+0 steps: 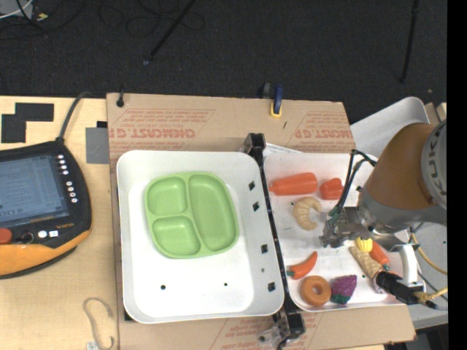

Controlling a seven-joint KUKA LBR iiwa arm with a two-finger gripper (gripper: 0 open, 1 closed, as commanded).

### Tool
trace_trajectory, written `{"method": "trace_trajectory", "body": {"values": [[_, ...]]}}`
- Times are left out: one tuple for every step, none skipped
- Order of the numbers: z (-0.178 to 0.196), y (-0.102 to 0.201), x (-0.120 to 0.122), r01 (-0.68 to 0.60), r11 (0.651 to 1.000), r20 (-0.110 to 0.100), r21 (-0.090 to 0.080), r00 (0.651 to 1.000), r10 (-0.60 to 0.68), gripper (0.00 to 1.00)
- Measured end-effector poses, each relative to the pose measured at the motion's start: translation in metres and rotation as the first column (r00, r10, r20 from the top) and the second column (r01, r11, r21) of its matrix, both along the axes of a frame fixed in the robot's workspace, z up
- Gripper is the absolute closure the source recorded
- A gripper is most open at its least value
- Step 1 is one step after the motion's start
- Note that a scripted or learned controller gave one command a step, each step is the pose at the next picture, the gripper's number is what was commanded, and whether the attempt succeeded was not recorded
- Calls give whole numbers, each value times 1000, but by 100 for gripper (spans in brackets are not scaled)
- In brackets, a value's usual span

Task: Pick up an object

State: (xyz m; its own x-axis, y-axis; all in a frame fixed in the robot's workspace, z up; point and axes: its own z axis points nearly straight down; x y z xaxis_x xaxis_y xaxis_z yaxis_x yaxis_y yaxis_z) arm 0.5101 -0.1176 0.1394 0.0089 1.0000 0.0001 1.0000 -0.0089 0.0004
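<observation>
Objects for picking lie scattered in the right white bin (292, 168): a long orange carrot-shaped toy (293, 184) near the far edge, a short red-orange piece (330, 188) just beside it, a pale curled shrimp-like toy (307, 212) below them, a small red-orange chili-shaped toy (303, 265), a brown ring-shaped doughnut toy (317, 290), a purple grape-cluster toy (344, 288) touching the doughnut's right side, and a tan cone-like piece with orange and yellow bits (366, 257) at the right. The dark two-finger gripper (336, 232) sits low in this bin, between the shrimp-like toy and the cone-like piece; whether its jaws are parted or closed I cannot tell, since they blur into a dark mass, and nothing is visibly between them. The grey arm's orange band (400, 168) covers the bin's right side. The left white bin (139, 283) holds a green three-compartment plastic tray (191, 214). A grey and orange control pendant (36, 206) lies well apart on the bench's left, cut off by the frame.
</observation>
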Motion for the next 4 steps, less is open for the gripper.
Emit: {"method": "trace_trajectory", "body": {"values": [[63, -3, -2, -8, 1000, 2, 0, 1000, 8, 100], [90, -4, -1, -8, 1000, 1, 0, 1000, 8, 100], [91, 36, 33, -12, 1000, -1, 1, 1000, 12, 100], [85, 93, 60, -13, 1000, -2, 2, 1000, 13, 100]]}}
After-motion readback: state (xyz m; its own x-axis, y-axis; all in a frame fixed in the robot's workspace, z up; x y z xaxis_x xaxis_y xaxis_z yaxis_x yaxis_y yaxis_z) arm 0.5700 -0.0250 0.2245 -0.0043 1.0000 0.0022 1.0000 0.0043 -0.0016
